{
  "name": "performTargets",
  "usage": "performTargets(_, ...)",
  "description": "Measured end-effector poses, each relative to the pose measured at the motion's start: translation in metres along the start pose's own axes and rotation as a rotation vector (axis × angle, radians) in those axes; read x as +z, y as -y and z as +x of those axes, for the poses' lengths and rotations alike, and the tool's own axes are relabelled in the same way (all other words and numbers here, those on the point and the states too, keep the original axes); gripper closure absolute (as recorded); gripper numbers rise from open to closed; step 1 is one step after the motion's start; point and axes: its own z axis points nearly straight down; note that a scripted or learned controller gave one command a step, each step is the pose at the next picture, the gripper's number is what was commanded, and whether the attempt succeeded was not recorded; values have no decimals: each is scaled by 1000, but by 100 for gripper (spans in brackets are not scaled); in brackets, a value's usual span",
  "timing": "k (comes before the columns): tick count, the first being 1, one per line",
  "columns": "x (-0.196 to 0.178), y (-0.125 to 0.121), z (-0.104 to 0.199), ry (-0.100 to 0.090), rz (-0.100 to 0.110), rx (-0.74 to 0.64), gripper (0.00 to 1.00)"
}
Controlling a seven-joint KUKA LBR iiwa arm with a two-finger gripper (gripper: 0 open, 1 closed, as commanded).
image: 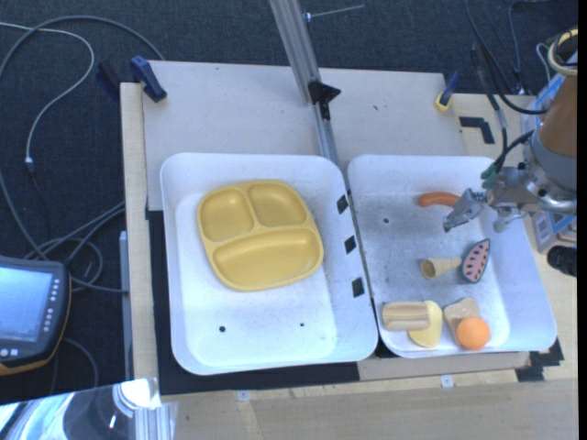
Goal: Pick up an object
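The right bin [394,236] holds several toy foods. An orange sausage-shaped piece [438,199] lies near its far side, with a watermelon slice [475,260] and a tan cone [440,266] in the middle. At the near end sit a bun [405,315], a yellow wedge [426,335], a tan block [459,311] and an orange ball [473,334]. My gripper [463,211] hangs over the right bin's right half, just right of the sausage piece and above the watermelon slice. Nothing is visibly held.
The left bin [183,319] holds a yellow divided plate [261,235]. A metal post [303,53] slants up from between the bins. Cables and a tablet [27,310] lie on the floor at left. Blue clamps [147,76] sit at the bench's far corners.
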Motion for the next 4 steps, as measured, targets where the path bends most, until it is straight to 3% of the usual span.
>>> performTargets(1, 0, 0, 0, 0, 0, 0, 0)
performTargets(4, 148, 10, -1, -1, 5, 1, 0)
